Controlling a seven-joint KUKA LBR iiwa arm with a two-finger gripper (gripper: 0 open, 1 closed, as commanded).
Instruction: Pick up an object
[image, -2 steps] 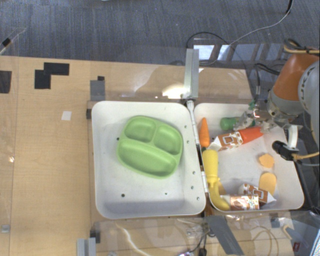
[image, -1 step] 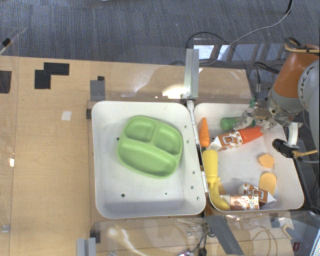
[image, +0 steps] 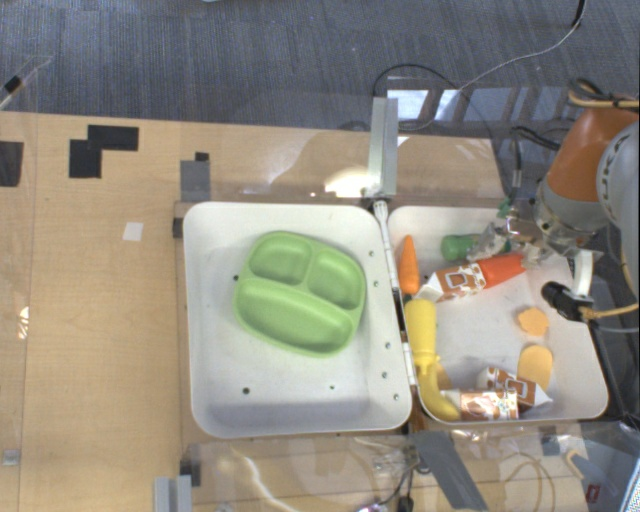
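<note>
- Two white bins sit side by side; the left bin (image: 215, 390) bears a green divided plate (image: 300, 292) at its centre; the right bin (image: 590, 400) bears the loose items
- The arm (image: 590, 160) reaches in at the right bin's 1 o'clock corner; its gripper (image: 520, 235) hangs low over the items there; whether the claw is spread or pressed together I cannot tell, as the wrist hides it
- Candidates nearest the gripper: an orange tube (image: 478, 275) with a brown label just at its 7 o'clock, and a green piece (image: 460, 244) at its 9 o'clock, touching or nearly touching the tube
- Others in the right bin: a carrot (image: 408, 264) along the 9 o'clock wall; a yellow bottle (image: 421, 325) below it; a banana (image: 435, 395) at 7 o'clock; a brown packet (image: 510, 390) at 6 o'clock; two orange chips (image: 535, 340) toward 4 o'clock
- Nothing is visibly pinched, so I judge the pick not yet made
- Risks, as judgement: the tube lies tilted and looks smooth, so it may roll or squirt out on closing; the green piece crowds it, so a finger may land on both and grip neither; the gripper works close to the bin's far wall, where a finger could catch the rim; a black cable (image: 565, 300) at 3 o'clock could snag on lift
</note>
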